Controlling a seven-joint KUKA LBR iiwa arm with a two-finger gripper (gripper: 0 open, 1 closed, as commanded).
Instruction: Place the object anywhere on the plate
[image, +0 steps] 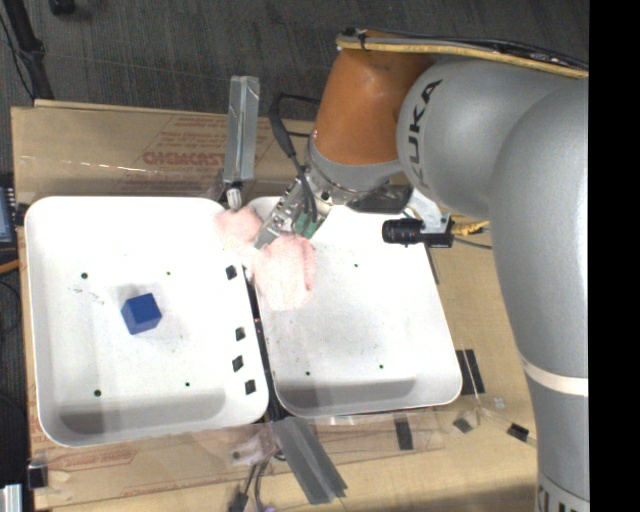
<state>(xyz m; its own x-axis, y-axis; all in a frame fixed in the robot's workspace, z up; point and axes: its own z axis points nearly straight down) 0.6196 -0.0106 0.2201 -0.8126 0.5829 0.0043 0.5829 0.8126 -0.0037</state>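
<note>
In the left bin (60, 300), a blue cube (141, 312) sitting loose near the middle. Over by that bin's far right corner, gripper (285, 222) above a pink plate (280, 262); grip impossible to tell.

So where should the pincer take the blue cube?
Probably from straight above, closing on two opposite side faces. The blue cube sits alone on the flat floor of the left bin, well off the walls, turned slightly askew, so the pincer would likely need to rotate to match its sides.
</note>
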